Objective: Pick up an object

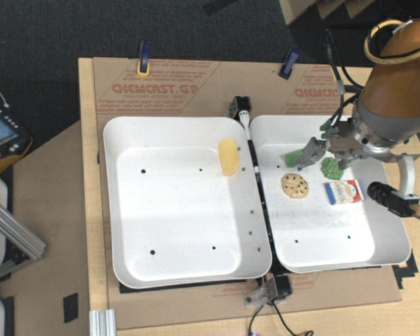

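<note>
The right bin (378, 247) holds a round chocolate-chip cookie (294, 185), a blue, white and red carton (343, 192), a knobbly green piece (332, 168) and a second green piece (292, 157). My gripper (327, 157) hangs over the bin's far middle, open, its fingers splayed. One grey finger (309, 153) reaches over the second green piece. The knobbly green piece lies just below the gap; nothing is held. A yellow oblong piece (229, 157) lies in the left bin (126, 208), near its far right corner.
The grey arm with its orange band (395, 61) covers the right bin's far right corner. A black fitting (390, 197) juts over that bin's right rim. A black divider (255, 180) runs between the bins, and blue clamps (144, 58) hold the cardboard base.
</note>
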`<state>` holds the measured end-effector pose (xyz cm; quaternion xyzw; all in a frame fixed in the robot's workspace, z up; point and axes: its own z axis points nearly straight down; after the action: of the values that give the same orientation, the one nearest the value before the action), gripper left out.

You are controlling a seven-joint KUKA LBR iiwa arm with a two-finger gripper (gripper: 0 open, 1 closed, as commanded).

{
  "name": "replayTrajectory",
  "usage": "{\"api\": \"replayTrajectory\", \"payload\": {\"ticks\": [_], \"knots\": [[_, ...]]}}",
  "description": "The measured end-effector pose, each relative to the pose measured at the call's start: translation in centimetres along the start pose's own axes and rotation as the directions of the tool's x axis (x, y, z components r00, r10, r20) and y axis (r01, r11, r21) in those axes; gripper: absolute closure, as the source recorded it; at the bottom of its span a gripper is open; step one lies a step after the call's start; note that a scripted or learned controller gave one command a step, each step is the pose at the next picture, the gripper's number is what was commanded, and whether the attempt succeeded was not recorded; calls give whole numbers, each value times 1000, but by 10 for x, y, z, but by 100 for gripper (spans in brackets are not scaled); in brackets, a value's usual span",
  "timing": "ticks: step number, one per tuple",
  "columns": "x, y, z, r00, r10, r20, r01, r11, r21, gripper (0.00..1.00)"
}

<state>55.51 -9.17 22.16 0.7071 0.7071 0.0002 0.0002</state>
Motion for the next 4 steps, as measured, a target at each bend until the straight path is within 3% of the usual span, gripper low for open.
{"api": "replayTrajectory", "payload": {"ticks": [1, 2, 3, 4], "knots": [[-1, 6, 144, 1000, 1, -2, -1, 1000, 6, 0], [-1, 8, 127, 1000, 2, 1, -2, 1000, -3, 100], [-31, -1, -107, 1000, 0, 5, 0, 1000, -20, 100], [-80, -77, -99, 1000, 8, 0, -8, 1000, 4, 100]]}}
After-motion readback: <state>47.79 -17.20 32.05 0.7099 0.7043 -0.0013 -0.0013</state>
